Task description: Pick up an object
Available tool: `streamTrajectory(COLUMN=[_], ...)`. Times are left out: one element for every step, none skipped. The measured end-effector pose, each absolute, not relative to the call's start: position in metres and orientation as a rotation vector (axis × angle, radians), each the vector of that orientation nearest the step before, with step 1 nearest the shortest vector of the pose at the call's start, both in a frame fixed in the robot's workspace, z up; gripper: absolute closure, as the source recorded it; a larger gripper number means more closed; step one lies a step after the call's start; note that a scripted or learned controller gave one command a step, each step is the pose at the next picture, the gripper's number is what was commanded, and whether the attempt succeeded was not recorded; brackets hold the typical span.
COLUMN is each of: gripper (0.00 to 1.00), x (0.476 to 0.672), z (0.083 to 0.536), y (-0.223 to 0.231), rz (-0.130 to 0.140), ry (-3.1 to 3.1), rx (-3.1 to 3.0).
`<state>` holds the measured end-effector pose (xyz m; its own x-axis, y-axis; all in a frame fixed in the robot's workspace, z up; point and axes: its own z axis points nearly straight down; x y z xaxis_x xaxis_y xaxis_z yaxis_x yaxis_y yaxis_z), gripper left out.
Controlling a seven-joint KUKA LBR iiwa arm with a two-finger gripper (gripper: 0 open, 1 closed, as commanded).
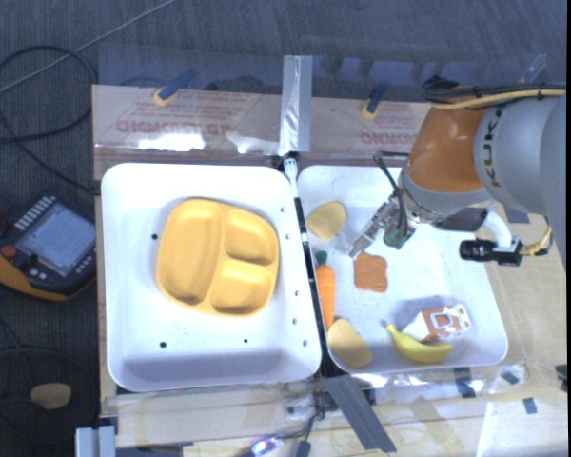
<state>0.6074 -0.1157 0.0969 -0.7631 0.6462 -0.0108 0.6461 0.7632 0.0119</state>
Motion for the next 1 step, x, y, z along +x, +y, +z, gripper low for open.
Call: streamTrajectory(gripper=[0.0], x=[0.6072], z=[0.0967], y=[-0.1155], rz=[0.012], ry=[2.937], rx=[1.076])
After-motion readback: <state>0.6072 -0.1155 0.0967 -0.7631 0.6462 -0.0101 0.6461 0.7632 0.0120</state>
